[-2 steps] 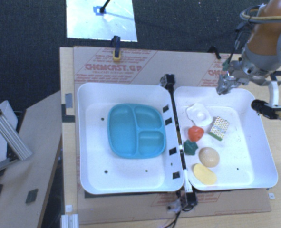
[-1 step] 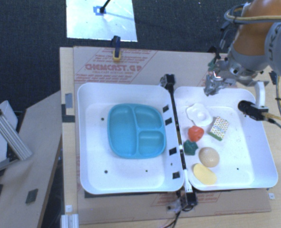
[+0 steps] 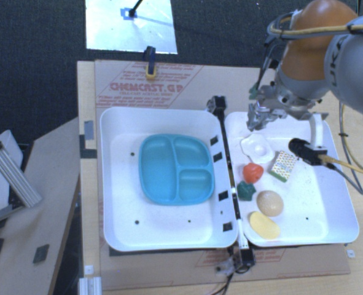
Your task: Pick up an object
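Observation:
My gripper [image 3: 255, 122] hangs over the back left part of the right bin [image 3: 328, 226], just above a white cup-like piece [image 3: 256, 147]. Nothing shows between its fingers. In front of that piece lie a red tomato-like object [image 3: 252, 172], a dark green piece [image 3: 246, 190], a tan egg [image 3: 269, 203] and a yellow lemon-shaped object [image 3: 264, 225]. A small green-and-white box [image 3: 284, 165] lies to the right of the white piece.
The left bin [image 3: 117, 226] holds a blue divided plate [image 3: 175, 169]. A black divider [image 3: 225, 165] runs between the two bins. The right half of the right bin is bare white floor.

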{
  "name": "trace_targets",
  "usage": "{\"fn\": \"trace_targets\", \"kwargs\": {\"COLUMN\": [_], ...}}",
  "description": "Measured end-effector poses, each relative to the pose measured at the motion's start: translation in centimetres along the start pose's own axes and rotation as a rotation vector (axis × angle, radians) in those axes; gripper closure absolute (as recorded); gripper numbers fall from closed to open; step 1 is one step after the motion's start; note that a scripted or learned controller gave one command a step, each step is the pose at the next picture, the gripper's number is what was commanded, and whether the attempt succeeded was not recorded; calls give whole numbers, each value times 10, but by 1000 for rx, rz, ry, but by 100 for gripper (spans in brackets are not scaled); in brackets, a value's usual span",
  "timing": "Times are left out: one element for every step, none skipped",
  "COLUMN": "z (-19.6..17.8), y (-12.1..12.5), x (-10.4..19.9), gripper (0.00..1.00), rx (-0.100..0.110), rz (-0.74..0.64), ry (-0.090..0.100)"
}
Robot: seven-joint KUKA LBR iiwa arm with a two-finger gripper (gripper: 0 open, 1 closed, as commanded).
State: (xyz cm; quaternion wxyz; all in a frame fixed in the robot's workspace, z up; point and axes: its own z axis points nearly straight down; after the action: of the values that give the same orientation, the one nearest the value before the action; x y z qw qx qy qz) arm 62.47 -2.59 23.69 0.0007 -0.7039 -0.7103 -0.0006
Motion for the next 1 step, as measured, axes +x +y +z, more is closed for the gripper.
{"fn": "trace_targets", "kwargs": {"z": [13], "y": [-7], "x": [55], "gripper": [100], "rx": [-1], "rz": [0], "ry": [0]}}
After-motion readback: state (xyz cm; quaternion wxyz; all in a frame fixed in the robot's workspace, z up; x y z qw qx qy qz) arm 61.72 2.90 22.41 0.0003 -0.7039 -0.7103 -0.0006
